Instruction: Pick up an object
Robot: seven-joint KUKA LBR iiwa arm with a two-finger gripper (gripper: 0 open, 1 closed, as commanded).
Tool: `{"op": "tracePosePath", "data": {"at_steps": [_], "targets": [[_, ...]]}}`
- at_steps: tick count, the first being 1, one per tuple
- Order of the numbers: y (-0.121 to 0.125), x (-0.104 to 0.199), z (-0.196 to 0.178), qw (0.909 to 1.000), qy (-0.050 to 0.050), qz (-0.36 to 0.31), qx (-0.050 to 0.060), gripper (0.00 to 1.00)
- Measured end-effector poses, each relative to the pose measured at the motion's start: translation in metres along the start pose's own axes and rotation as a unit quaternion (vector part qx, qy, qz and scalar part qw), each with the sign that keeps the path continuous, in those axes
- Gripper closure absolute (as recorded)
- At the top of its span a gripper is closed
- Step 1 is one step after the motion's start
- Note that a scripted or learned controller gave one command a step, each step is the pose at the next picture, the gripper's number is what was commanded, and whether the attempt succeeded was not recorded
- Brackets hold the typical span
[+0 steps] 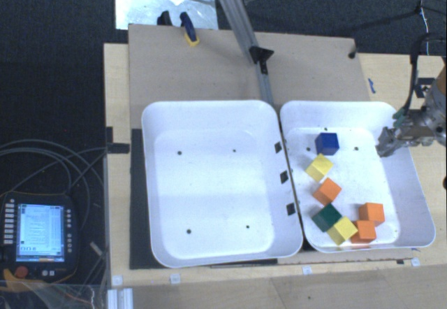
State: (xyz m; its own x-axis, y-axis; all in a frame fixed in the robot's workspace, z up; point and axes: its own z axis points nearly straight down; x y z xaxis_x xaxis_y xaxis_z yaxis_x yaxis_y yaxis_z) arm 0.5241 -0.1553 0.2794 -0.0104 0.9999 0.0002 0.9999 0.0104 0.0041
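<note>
Blocks all in the right bin [412, 182]: blue block [327, 142] near the top, yellow block [319, 167] just below it, orange block [326, 191] under that. Lower down, a tight cluster: dark green block [326, 217] touching a second yellow block [342, 230], then two more orange blocks, one [371, 212] above the other [363, 231], by the bin's lower right corner. All of them sit on the bin floor.

Claw [386, 143] hangs over the right bin's upper right rim, well apart from every block, nothing between its fingers. Can't tell if it's apart or together, too blurred and small.

Left bin [157, 161] sits right beside, the two rims touching in the middle. Both on the worktop [307, 56]. Grey pole [234, 3] slants in from the top. Control pad [36, 234] with lit screen lies off the worktop's left side, cables [63, 161] looping above it.
</note>
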Motion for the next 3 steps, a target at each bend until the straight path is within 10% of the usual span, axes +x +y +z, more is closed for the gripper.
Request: {"op": "tracePosePath", "data": {"at_steps": [3], "targets": [[0.062, 0.141, 0.013, 1.0, 0.001, 0.0, 0.0, 1.0]]}}
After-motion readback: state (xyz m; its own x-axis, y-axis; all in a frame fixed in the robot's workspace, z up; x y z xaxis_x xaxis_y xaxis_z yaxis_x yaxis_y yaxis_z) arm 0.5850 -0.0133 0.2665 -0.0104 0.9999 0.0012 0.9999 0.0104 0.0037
